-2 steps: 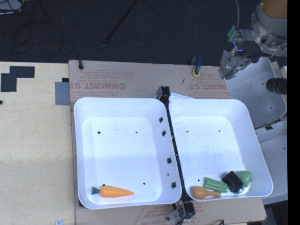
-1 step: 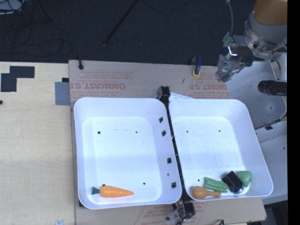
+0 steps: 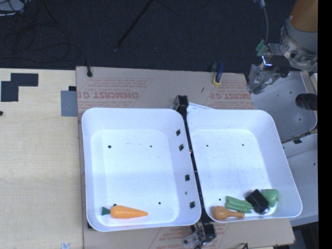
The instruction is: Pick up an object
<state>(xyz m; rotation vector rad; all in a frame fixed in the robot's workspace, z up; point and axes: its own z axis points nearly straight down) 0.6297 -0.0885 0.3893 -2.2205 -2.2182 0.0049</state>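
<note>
An orange toy carrot (image 3: 128, 212) with a green top lies near the front left corner of the left bin (image 3: 92, 154). At the front of the right bin (image 3: 282, 149) several small things are clustered: an orange gourd-shaped toy (image 3: 227, 213), a green pod (image 3: 238, 204), a black block (image 3: 258, 201) and a light green piece (image 3: 271, 195). My gripper (image 3: 258, 82) hangs high, beyond the right bin's far right corner, well away from all of them. Nothing shows held in it.
Both bins rest on a brown cardboard sheet (image 3: 155, 90), joined by a black clip strip (image 3: 188, 160) down the middle. A blue and yellow clamp (image 3: 218, 74) stands at the cardboard's far edge. A light wooden bench top (image 3: 36, 165) lies to the left.
</note>
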